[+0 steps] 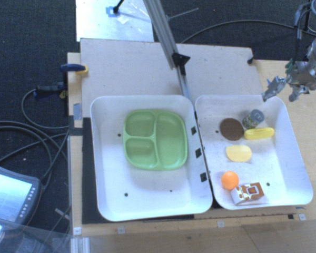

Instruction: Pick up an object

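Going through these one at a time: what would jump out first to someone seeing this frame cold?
The green divided plate lying alone in the left bin draws the eye first. Next comes the cluster in the right bin: a brown disc, a yellow banana-like piece, a pale yellow piece, an orange ball and a small brown-and-white box. The gripper hangs open over that bin's far right corner, holding nothing.
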{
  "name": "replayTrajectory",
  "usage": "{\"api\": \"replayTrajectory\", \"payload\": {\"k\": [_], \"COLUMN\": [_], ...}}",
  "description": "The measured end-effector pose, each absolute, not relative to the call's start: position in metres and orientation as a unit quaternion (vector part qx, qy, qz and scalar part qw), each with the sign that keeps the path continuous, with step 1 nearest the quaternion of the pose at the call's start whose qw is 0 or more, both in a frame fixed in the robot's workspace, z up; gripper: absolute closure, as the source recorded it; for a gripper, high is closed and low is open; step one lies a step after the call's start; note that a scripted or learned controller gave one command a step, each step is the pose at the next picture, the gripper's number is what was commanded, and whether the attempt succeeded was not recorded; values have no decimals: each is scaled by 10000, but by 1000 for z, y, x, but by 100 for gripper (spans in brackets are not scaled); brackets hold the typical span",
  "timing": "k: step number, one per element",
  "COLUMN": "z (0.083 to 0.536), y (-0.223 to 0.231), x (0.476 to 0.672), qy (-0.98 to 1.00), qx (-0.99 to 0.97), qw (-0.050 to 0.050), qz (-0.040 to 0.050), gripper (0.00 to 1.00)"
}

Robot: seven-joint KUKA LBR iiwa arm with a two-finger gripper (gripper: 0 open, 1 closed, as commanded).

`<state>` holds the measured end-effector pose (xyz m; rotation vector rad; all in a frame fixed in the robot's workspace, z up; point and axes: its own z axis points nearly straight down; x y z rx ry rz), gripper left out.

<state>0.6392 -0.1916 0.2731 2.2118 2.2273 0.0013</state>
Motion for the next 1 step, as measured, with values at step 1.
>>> {"api": "replayTrajectory", "payload": {"k": [1], "z": [273], "y": [-192], "x": [639], "qy": [7097], "qx": [7045], "qw": [13], "qz": [2], "gripper": [0]}}
